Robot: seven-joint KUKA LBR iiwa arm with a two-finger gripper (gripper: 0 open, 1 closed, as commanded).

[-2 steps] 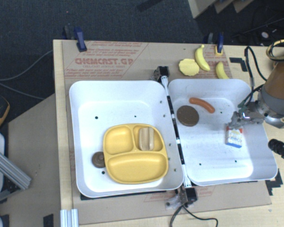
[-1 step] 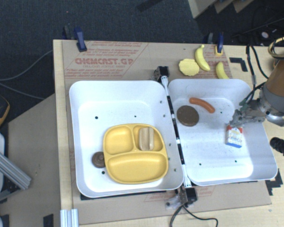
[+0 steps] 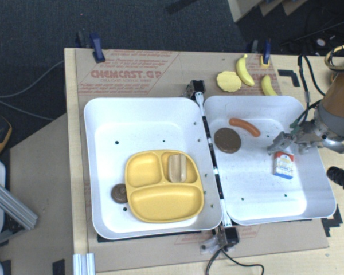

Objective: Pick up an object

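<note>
1. Two white bins are sitting side by side on the bench: the left bin [image 3: 97, 153] and the right bin [image 3: 309, 199], touching along a shared middle edge.
2. The left bin is holding a yellow divided plate [image 3: 160, 199] toward its near side; a tan bread-like piece [image 3: 177, 168] is lying in the plate's far-right compartment.
3. A small brown disc [image 3: 119, 193] is resting on the bin floor, touching the plate's left rim.
4. The right bin is holding three items: a brown round patty [image 3: 227, 140] near its left wall, a red-orange sausage [image 3: 244, 126] just beyond the patty on the far side, and a small red, white and blue carton [image 3: 284, 166] toward the right.
5. The gripper [image 3: 286, 143] is hanging over the right bin, just above the carton's far end; whether it is released or clenched I cannot tell, and nothing is visibly caught in it.
6. Outside the bins, on the far bench edge, a yellow lumpy piece [image 3: 229, 81] and two bananas [image 3: 245, 71] [image 3: 268, 86] are lying near a blue clamp [image 3: 266, 51].
</note>
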